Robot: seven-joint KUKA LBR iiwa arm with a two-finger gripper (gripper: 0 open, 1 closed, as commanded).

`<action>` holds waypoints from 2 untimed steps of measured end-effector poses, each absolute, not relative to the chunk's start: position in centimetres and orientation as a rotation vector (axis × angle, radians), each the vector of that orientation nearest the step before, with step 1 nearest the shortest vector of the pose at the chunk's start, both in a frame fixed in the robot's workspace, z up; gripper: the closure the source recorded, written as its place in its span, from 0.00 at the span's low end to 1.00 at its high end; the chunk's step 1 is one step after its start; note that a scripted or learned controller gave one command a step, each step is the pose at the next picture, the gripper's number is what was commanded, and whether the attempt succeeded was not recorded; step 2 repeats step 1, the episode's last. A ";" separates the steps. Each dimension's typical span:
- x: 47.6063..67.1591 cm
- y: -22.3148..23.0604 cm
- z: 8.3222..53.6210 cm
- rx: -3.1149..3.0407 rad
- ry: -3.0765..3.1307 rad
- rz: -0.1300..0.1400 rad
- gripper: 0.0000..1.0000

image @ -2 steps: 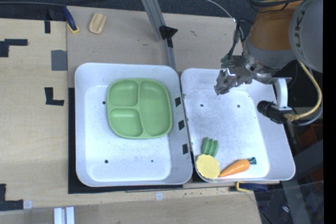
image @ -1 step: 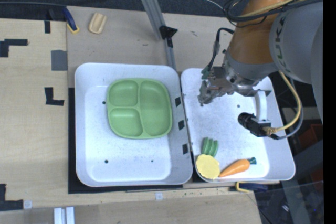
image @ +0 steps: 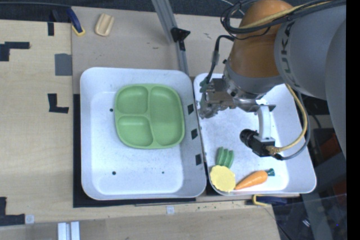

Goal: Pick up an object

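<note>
Camera view, carrot (image: 251,179) well below claw (image: 207,103), right bin (image: 298,137)

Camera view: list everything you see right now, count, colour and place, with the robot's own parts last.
Bins: 2, white, side by side on the bench.
Divided plate: 1, light green, in the left bin.
Carrot: 1, orange with a green tip, near the front edge of the right bin.
Round yellow piece: 1, yellow, right bin, left of the carrot.
Green ridged piece: 1, green, just above the yellow piece.
Tan block: 1, tan, on the bench behind the left bin.
Arm: 1, grey with an orange band, over the right bin.
Gripper: 1, dark metal, at the right bin's back left.
</note>
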State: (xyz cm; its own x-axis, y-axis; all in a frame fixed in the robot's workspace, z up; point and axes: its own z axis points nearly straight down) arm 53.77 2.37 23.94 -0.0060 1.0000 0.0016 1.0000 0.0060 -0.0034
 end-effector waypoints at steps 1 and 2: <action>51.6 7.2 24.4 -2.210 -2.227 0.002 1.00; 51.6 7.2 24.4 -2.210 -2.227 0.002 1.00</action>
